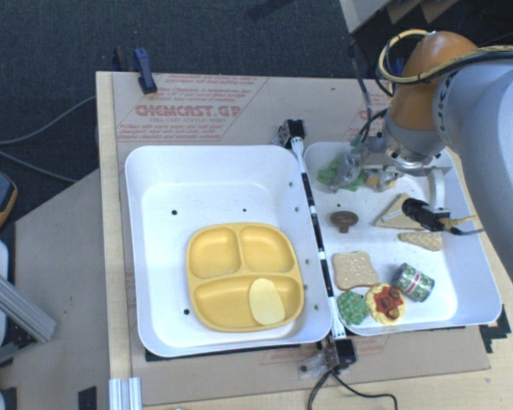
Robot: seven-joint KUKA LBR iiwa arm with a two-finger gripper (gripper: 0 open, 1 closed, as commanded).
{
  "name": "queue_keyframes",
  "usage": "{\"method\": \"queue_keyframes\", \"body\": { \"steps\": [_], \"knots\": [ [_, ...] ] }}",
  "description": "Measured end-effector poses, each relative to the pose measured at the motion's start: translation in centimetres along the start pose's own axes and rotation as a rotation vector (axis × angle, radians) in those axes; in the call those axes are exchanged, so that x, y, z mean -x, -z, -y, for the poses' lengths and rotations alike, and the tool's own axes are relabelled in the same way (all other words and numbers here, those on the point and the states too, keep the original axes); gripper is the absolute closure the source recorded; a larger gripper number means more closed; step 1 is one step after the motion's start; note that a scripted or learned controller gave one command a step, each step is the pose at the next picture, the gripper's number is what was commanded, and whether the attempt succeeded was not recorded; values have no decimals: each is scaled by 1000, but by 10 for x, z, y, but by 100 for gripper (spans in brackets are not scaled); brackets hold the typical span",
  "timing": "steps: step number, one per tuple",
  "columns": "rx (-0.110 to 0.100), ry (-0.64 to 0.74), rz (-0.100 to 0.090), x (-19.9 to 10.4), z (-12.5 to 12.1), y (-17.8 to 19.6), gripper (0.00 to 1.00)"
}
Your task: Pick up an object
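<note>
My gripper [356, 176] is low in the far left corner of the right bin [463, 273]. A green leafy piece [330, 176] lies right against its left side; whether it sits between the fingers I cannot make out. Nearer the front of this bin lie a brown mushroom [344, 221], a bread slice [355, 269], a broccoli floret [352, 307], a round red-and-yellow food piece [386, 303] and a green can [413, 282]. A pale wedge [392, 213] and a cracker [421, 240] lie to the right under the wrist.
The left bin [205, 186] holds a yellow divided plate [214, 254] with a pale yellow oval [266, 301] in its front compartment. A black clip [291, 131] sits at the far end of the wall between the bins. The arm covers the right bin's far right.
</note>
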State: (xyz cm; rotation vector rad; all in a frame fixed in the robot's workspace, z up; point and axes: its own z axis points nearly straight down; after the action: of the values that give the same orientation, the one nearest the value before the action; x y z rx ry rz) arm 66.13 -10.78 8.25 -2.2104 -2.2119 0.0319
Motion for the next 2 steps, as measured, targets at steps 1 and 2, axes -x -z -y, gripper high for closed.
{"method": "queue_keyframes", "body": {
  "steps": [1,2],
  "knots": [
    [14,-9,-5,41,117,-1,0],
    [20,-1,-7,6,151,-2,0]
  ]
}}
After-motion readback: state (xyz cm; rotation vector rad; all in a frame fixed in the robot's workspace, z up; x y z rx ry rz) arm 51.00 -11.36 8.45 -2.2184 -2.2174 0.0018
